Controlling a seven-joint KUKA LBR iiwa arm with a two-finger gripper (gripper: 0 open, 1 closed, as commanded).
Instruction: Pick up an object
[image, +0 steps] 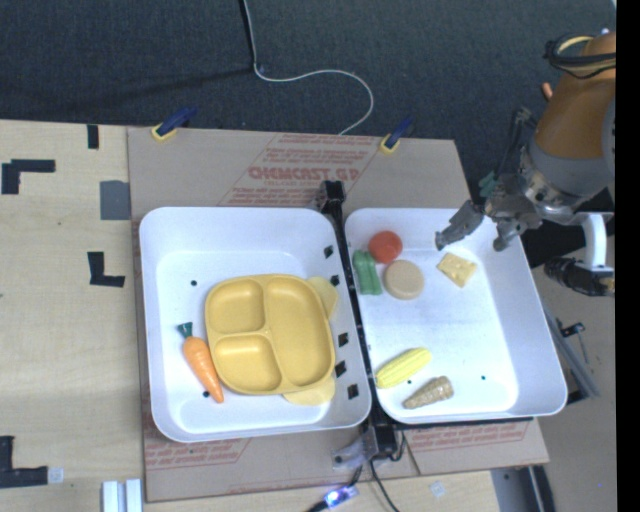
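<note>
While the arm (575, 120) reaches in from the right, I log the claw (478, 230) at the far right edge of the right bin (540, 350). Its two fingers (452, 230) are spread apart with nothing between them, and it sits just beyond a yellow cheese wedge (457, 268).

Right bin contents: a red tomato (385, 245) near the far left corner, a green piece (366, 273) just beside it along the left wall, and a round tan biscuit (405, 279) touching or nearly touching the green piece. Toward the near side lie a yellow corn cob (402, 367) and a tan cone-shaped piece (427, 392), close together.

Left bin (160, 300): a yellow divided plate (270, 333) in the middle, an orange carrot (203, 365) just to its left.

Both bins rest on cardboard (300, 170) on the table (50, 330). A white cable (320, 75) loops beyond.
</note>
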